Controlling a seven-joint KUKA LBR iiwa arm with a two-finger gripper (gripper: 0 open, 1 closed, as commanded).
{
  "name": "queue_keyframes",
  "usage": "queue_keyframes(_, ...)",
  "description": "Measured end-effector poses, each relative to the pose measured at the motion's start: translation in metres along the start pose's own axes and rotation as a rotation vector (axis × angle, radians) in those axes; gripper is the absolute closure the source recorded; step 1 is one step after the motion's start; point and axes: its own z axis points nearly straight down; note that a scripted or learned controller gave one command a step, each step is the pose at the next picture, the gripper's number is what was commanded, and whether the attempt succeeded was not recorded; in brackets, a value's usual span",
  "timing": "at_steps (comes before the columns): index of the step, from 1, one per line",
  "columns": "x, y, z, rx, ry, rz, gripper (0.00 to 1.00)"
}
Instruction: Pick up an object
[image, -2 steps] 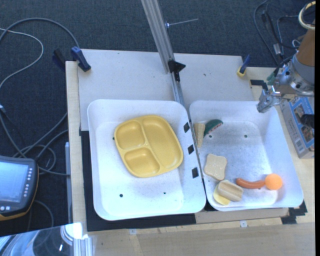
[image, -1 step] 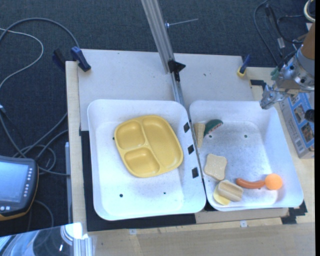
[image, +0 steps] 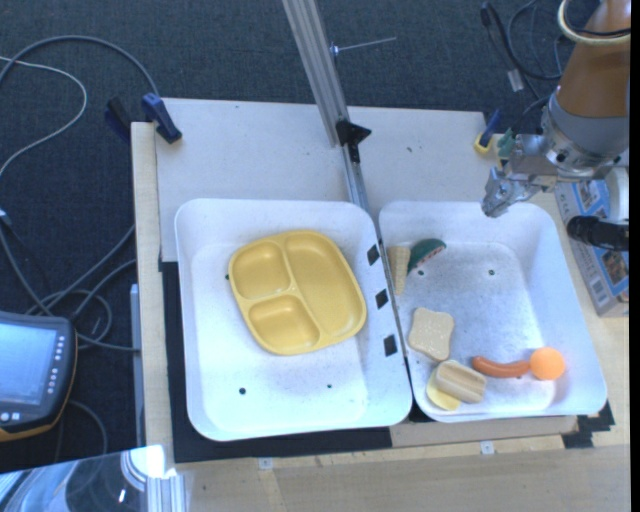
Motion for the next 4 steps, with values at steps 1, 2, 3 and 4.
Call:
queue_keyframes(1,0.056,-0.002,0.012,0.003,0.0,0.001,1.0)
queue_keyframes(2,0.114,-0.003,0.004,0.001,0.0,0.0,1.0)
queue_keyframes(3,0.17,-0.007,-0.002,-0.001,0.0,0.0,1.0)
queue_keyframes(4,0.226,-0.024,-0.002,0.004,0.0,0.0,1.0)
